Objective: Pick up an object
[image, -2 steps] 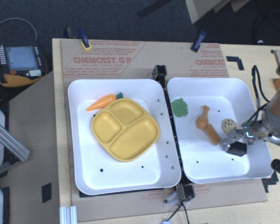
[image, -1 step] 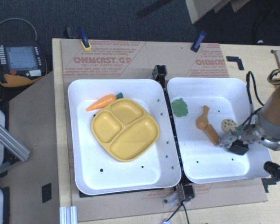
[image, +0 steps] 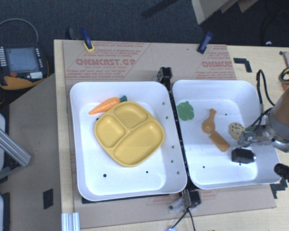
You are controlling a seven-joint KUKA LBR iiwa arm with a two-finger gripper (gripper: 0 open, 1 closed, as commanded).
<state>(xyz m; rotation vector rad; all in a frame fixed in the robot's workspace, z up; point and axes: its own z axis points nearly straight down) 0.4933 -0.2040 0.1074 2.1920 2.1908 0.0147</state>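
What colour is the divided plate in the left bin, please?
Yellow plate, seen in the camera view.

Left bin (image: 82, 143) holds a yellow divided plate (image: 129, 133) with a carrot (image: 104, 105) touching its upper-left edge. In the right bin (image: 216, 174), a green piece (image: 185, 110) sits by the left wall, with a tan spoon (image: 209, 121), a brown block (image: 219, 141) and a speckled cookie (image: 235, 128) near the middle. The gripper (image: 244, 139) hangs low at the right side, just beside the cookie and above a black object (image: 243, 155).
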